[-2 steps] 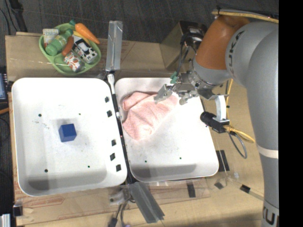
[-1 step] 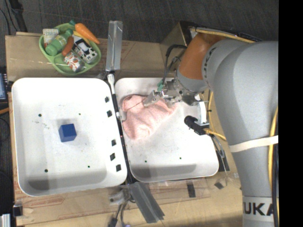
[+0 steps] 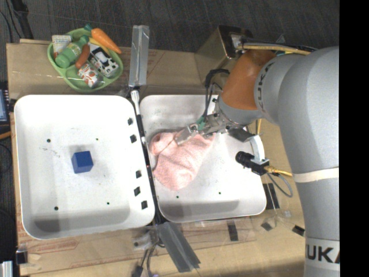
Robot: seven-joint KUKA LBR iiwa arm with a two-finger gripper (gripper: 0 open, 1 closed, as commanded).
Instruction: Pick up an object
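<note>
1. Camera view looks down at a slant on two white bins set side by side on a cardboard-covered tabletop (image 3: 173,59).
2. Left bin (image 3: 34,154): a small blue cube (image 3: 82,161) sits alone on the floor, left of centre, well apart from the arm.
3. Right bin (image 3: 242,198): a pink cloth (image 3: 179,157) lies crumpled against the left wall, spreading toward the middle of the floor.
4. Arm (image 3: 300,114) reaches in from the right, orange band above the wrist, bent down over the right bin.
5. Claw (image 3: 187,134) is down at the upper edge of the pink cloth, its tip touching or just over the fabric. Whether it is spread or closed I cannot tell; the end of it reads as one grey shape against the cloth, and no fabric is seen pinched.
6. Green bowl (image 3: 63,74) beyond the left bin holds toy food, a carrot (image 3: 104,38) among it; off the working area.
7. Progress, as judged: approach looks done, the claw is at the likeliest target, the pink cloth. Cloth lies flat on the bin floor, nothing raised, so the pick is not yet made.
8. Left to do: secure a fold of cloth, then lift it clear of the bin.
9. Risk, as judged: soft cloth may slip, or only a thin edge may be caught.
</note>
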